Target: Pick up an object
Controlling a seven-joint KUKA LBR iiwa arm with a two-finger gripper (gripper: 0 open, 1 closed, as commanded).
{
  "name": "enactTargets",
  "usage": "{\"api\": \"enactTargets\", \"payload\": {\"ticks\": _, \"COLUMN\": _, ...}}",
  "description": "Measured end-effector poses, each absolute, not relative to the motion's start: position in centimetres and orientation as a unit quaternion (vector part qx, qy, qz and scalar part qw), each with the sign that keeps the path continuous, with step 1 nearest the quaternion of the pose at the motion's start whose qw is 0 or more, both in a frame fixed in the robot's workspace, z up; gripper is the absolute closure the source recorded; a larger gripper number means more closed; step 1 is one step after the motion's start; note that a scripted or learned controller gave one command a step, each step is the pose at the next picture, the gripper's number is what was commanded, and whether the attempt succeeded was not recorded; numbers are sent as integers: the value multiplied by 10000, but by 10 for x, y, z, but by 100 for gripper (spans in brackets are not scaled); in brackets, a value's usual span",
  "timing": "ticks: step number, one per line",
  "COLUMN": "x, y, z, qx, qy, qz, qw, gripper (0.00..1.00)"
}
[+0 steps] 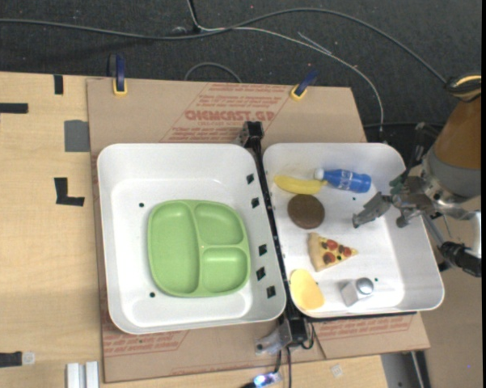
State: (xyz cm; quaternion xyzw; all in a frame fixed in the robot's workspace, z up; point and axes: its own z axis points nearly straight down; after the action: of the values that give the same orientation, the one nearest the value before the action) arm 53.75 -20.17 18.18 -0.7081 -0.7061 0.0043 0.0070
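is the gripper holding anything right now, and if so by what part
Nothing is held. The open two-finger gripper hangs over the right white bin, apart from the blue plastic bottle and round brown cookie.

From my feed, the one print I can make out sits on the brown cardboard sheet (218,115) under the two bins: red lettering along its far edge, upside down to me, whose largest line looks like "CHEMCAST", followed by letters I cannot settle. The smaller red lines around it are too blurred to read.
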Motion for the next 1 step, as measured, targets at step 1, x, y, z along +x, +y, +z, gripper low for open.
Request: {"api": "enactTargets", "payload": {"ticks": 1, "x": 540, "y": -201, "z": 188, "qx": -7067, "qy": -7075, "qz": 14, "qw": 22, "gripper": 0}}
